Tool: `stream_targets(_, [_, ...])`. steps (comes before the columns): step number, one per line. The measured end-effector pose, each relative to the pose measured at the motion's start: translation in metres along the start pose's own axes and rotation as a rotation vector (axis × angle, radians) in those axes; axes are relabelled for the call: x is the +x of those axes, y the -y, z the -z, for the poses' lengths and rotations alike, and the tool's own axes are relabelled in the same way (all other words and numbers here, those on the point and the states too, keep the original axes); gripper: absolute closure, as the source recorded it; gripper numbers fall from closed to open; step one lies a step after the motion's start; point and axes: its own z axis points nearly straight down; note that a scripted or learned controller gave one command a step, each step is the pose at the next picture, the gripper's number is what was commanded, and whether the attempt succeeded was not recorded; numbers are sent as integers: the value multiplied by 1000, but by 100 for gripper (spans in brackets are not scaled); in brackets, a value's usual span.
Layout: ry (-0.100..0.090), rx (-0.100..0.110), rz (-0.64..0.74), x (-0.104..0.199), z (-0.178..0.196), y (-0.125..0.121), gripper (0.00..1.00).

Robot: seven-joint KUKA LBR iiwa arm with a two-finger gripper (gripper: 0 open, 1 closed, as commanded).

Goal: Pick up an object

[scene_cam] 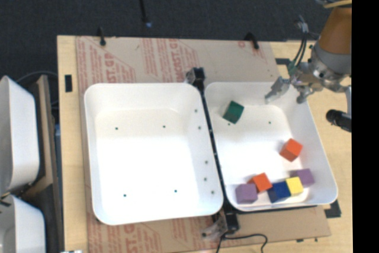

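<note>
Green block (233,111) tilted in right bin (317,145), near far left corner, apart from other blocks. Gripper (288,92) above bin's far right rim, fingers seemingly spread, holding nothing. Orange block (290,150) mid-right; cluster of blocks (275,186) along near wall.

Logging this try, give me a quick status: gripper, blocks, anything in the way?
Gripper open, holding nothing, over right bin's far edge. Green block nearest, lying alone. Other blocks bunched at near edge. Nothing blocking the green one.
</note>
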Motion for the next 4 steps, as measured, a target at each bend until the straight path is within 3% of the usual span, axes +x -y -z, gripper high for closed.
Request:
stream_targets(1, [-2, 6, 5, 62, -66, -49, 0])
stream_targets(2, [3, 5, 1, 106, -108, -49, 0])
stream_targets(3, [1, 1, -1, 100, -107, -9, 0])
stream_targets(4, [0, 0, 0, 103, -107, -10, 0])
